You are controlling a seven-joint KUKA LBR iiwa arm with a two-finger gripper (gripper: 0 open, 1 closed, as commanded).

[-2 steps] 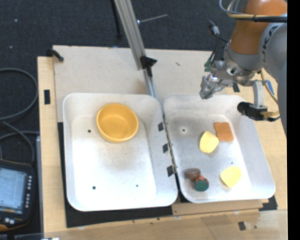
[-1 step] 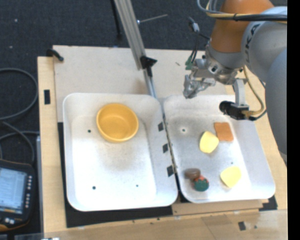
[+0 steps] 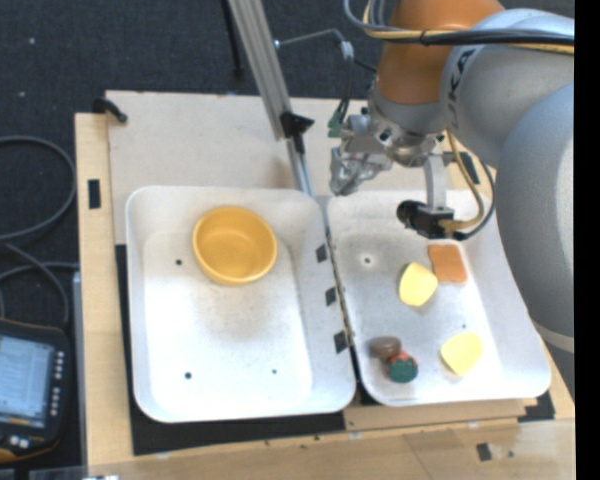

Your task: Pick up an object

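Yellow bowl [image 3: 235, 244] in left bin [image 3: 160, 368]; small objects in right bin [image 3: 510, 358]

Robotics lab bench

A grey arm [image 3: 510, 98] over two white bins [image 3: 180, 388], loose cables [image 3: 20, 198] and a control pendant [image 3: 15, 378] (screen lit) on dark carpet.

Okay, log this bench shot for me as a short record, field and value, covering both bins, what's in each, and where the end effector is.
left bin: holds one yellow bowl, upright, toward its far side
right bin: holds an orange block, two yellow pieces, a brown piece and a green piece
touching: orange block beside the upper yellow piece; brown and green pieces together
end effector: over the far edge where the bins meet
held: nothing seen between its fingers
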